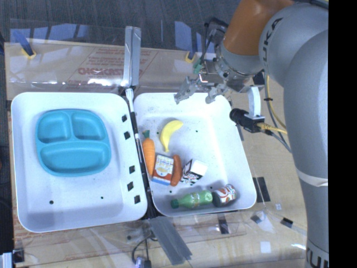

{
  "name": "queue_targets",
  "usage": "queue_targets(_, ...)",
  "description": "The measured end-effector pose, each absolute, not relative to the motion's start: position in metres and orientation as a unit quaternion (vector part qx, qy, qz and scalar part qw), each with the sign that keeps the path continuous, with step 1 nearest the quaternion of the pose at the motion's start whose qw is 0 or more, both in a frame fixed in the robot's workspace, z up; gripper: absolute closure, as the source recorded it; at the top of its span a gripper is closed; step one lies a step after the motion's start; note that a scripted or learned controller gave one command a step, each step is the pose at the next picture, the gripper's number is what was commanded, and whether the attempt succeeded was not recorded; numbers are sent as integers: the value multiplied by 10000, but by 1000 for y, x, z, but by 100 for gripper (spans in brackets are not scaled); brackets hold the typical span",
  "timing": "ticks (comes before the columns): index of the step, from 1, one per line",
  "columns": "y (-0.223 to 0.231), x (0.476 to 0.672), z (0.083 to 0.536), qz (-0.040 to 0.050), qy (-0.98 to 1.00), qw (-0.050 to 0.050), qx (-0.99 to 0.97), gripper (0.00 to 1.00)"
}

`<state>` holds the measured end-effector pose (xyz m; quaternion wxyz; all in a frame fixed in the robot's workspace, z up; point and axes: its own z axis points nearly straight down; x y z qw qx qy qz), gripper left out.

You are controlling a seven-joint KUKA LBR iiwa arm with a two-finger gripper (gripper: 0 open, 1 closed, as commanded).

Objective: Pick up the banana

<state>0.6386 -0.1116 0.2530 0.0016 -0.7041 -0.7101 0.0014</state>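
Observation:
A yellow banana (169, 132) lies in the right bin (223, 149), in its upper middle part. My gripper (196, 95) hangs over the bin's far edge, above and to the right of the banana. Its two fingers are spread apart, one fingertip (179, 96) on the left and the other on the right, with nothing between them.
Near the banana lie an orange carrot (149, 155), a small juice carton (163, 167), a sausage (177, 171), a black-and-white box (193, 171), a green bottle (195, 200) and a red can (226, 194). A blue divided plate (71, 140) sits in the left bin (33, 205).

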Motion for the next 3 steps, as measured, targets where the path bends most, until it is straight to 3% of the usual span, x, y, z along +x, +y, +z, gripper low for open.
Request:
queue_targets(1, -111, 656, 100, 13, -7544, 16, -6564, 0)
queue_targets(2, -116, 605, 92, 7, -7891, 12, -6143, 0)
queue_targets(3, -127, 584, 119, 6, -8020, 18, -5974, 0)
